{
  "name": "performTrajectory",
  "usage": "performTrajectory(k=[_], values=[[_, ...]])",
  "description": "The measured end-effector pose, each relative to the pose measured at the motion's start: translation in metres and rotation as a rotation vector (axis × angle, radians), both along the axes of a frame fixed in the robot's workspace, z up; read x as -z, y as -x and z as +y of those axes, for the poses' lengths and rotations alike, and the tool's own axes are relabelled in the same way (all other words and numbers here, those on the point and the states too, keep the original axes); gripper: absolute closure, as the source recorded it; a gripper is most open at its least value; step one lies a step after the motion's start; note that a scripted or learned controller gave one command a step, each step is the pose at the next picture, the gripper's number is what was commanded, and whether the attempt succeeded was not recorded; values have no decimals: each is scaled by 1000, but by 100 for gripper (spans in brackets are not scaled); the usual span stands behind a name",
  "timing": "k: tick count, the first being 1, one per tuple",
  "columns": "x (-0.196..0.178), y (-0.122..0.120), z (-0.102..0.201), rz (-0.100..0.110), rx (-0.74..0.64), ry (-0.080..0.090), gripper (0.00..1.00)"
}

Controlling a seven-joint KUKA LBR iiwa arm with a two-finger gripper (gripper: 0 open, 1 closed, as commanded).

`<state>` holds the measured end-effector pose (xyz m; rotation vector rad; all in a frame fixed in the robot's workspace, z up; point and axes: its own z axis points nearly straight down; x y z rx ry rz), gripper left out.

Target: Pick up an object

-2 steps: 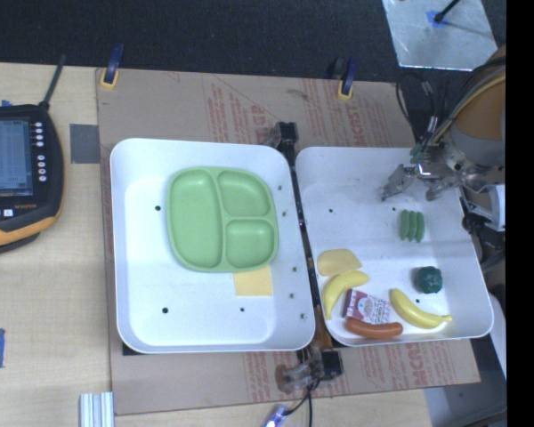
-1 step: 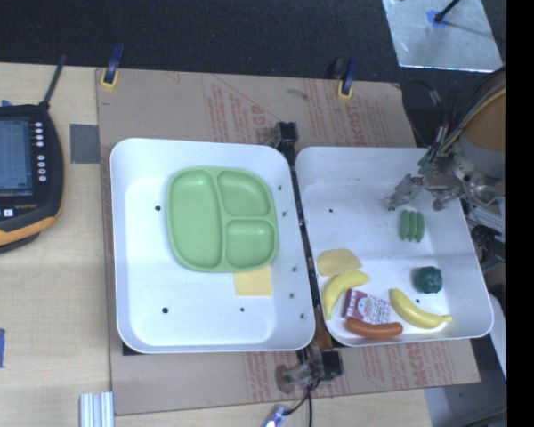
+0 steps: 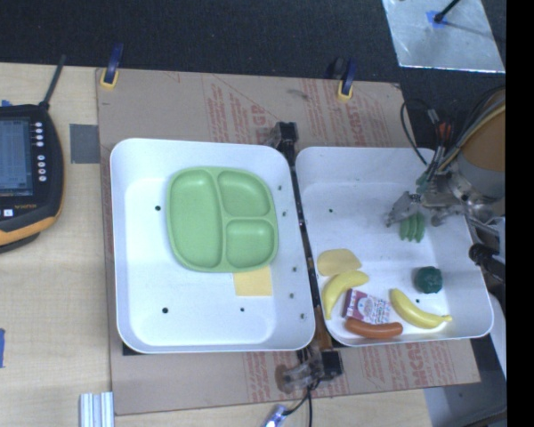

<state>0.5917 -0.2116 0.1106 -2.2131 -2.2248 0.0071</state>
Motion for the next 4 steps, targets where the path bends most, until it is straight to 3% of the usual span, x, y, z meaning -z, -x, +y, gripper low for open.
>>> performTrajectory(k=[1,2,3,4], values=[[-11,0,-1,0,-1,1,100],[-11,0,-1,1,-1,2,0],[19,-8,13,1,-1,-1,0],[8,-8,12,1,-3,0,100]])
